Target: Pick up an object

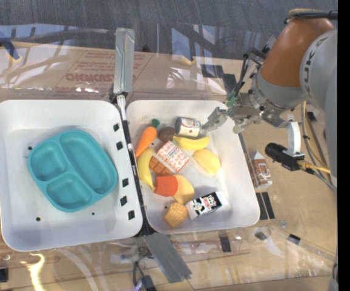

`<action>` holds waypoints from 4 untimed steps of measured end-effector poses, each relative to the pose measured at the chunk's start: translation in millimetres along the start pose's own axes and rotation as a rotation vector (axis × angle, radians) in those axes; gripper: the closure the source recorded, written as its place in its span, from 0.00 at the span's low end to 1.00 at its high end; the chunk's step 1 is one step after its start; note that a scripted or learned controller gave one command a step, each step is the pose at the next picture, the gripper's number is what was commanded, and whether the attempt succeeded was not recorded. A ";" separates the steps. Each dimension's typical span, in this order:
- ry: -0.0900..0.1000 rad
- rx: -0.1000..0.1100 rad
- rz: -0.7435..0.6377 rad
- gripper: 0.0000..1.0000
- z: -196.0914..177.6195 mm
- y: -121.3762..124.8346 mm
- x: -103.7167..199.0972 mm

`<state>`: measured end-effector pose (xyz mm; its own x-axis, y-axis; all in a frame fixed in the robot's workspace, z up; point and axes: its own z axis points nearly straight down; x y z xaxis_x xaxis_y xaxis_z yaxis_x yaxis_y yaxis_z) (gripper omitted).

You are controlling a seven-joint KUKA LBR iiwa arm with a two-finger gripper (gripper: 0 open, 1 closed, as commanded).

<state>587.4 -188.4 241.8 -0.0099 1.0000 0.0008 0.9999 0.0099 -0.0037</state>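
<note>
The right bin (243, 190) holds a heap of toy food. In it are a carrot (145, 139), a small can (188, 126), a banana (192, 142), a yellow lemon-like piece (207, 160), a pink-patterned carton (173, 156), a red-orange piece (166, 185) and a black-and-white milk carton (204, 204). My gripper (227, 122) hangs over the bin's far right corner, just right of the can. Its fingers (214, 119) are spread, so it is open, and nothing lies between them.
The left bin (11, 217) carries a teal divided plate (72, 170). A small brown packet (261, 170) lies on the bench right of the right bin. The arm's black cable and fitting (284, 155) hang beside it.
</note>
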 end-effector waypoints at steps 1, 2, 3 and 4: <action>0.001 0.006 -0.005 0.00 71.3 22.1 -11.8; -0.003 -0.009 -0.089 0.00 146.5 39.6 -4.0; -0.002 -0.009 -0.093 1.00 136.2 40.2 -2.7; 0.000 -0.006 0.130 1.00 49.0 71.7 62.7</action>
<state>658.3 -125.0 192.6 0.1195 0.9928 0.0008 0.9928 -0.1196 0.0024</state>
